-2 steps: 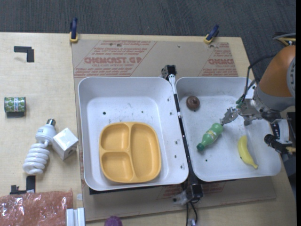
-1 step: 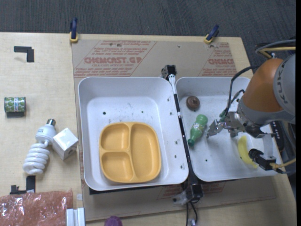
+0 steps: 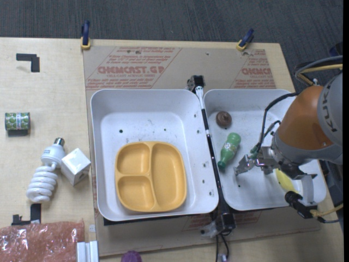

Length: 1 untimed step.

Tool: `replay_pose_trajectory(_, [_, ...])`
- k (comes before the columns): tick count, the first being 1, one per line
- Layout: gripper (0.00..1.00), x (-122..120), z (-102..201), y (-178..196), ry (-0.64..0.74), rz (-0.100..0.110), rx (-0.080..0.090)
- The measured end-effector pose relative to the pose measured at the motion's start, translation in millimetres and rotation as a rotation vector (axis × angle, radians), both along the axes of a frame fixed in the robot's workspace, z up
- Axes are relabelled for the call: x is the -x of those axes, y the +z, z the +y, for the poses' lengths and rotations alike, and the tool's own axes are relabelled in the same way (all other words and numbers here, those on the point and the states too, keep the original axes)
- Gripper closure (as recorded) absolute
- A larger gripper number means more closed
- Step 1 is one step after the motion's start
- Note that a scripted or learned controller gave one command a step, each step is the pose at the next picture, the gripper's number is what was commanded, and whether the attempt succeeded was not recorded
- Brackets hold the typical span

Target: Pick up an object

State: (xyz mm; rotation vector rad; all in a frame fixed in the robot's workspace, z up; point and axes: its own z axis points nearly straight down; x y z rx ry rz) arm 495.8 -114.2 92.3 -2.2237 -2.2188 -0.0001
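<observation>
In the right bin, a green bottle lies on its side near the left wall. A small brown round object sits at the back of that bin. A yellow object pokes out from under the arm at the right. My gripper hangs low over the bin floor, just right of the green bottle and apart from it. I see nothing held in it. The grey and orange arm covers the bin's right part.
A yellow divided plate lies in the left bin. Off to the left on the bench are a spiral light bulb, a white cube, a green can and a pink bag.
</observation>
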Motion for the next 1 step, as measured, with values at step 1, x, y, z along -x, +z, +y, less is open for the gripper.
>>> replay_pose_trajectory(1, [1.00, -1.4, -0.8, 10.0, -0.002, -0.003, 0.001])
